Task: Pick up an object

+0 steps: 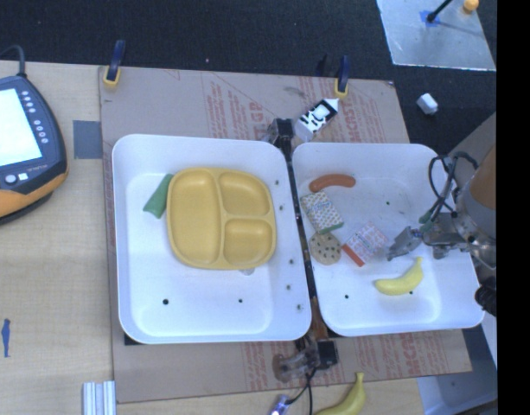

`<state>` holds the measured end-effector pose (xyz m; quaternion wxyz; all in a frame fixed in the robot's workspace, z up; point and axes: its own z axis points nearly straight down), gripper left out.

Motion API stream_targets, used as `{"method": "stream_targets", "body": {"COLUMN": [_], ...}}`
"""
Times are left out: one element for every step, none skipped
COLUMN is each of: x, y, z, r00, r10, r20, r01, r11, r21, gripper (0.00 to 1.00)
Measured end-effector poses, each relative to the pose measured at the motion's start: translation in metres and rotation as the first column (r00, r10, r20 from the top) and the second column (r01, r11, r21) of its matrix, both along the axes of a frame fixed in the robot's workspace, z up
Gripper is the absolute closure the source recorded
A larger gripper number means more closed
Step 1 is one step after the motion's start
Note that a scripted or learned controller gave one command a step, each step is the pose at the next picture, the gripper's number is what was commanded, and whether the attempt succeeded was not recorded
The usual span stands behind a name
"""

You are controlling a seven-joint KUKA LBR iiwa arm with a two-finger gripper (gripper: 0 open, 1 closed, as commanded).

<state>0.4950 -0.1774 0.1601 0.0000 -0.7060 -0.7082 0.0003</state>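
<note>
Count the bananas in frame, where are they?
2. One banana lies in the right bin, near its front, just below the claw. A second banana lies outside the bins at the bench's front edge, partly cut off.

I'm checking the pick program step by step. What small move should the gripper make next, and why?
Probably a short move toward the curved yellow plastic banana and then down. The gripper sits in the right shallow white bin just above the banana in the image, nothing shows between its fingers, and the banana lies apart from the other items, so it looks the easiest target.
</note>
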Motion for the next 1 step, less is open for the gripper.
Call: {"method": "stream_targets", "body": {"x": [0.0205], "y": [0.0639], "z": [-0.0642], "r00": [1.0], "r10": [0.004], "r20": [-0.004], "r01": [-0.004], "r11": [1.0], "r21": [0.001], "gripper": [0.0]}}
